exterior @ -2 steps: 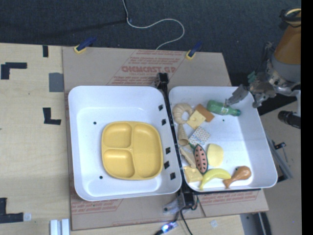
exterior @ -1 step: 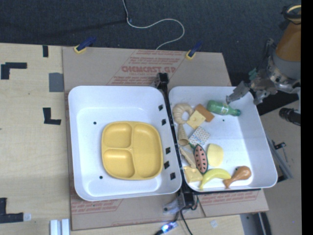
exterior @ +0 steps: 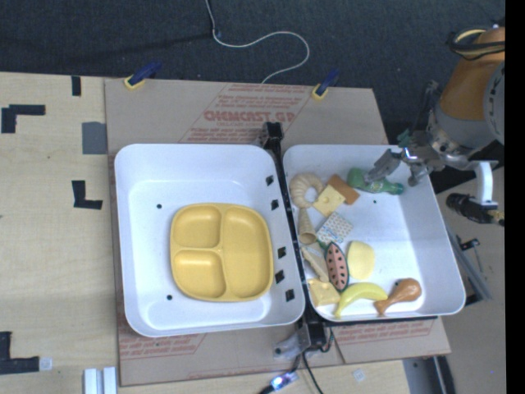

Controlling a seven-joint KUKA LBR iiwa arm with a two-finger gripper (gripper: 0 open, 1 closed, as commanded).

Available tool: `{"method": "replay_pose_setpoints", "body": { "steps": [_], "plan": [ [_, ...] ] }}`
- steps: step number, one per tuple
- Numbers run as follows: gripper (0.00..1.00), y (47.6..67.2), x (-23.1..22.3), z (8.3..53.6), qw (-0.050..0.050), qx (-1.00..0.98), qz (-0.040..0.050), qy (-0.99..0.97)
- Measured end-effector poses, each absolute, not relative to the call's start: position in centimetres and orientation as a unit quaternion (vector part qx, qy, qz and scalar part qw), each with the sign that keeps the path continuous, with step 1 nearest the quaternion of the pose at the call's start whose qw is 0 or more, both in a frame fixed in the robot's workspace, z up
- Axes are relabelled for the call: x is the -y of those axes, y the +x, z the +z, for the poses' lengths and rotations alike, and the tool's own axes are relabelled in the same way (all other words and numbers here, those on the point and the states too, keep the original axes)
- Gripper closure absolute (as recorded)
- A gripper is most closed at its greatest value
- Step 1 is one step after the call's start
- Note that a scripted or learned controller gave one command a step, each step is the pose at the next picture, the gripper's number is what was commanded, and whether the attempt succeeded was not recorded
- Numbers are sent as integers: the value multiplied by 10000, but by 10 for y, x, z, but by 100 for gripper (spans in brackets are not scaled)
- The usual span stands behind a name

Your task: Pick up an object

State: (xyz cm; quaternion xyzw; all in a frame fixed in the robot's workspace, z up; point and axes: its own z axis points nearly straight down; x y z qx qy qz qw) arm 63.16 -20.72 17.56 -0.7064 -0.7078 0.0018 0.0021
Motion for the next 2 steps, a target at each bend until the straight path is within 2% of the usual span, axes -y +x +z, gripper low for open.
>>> {"method": "replay_pose_setpoints", "body": {
  "steps": [1, 2],
  "plan": [
    [0, 630, 198, 115, 23, 7078, 21, -7064],
    [0, 632, 197, 87, 9, 7081, -5, -7061]
  ]
}}
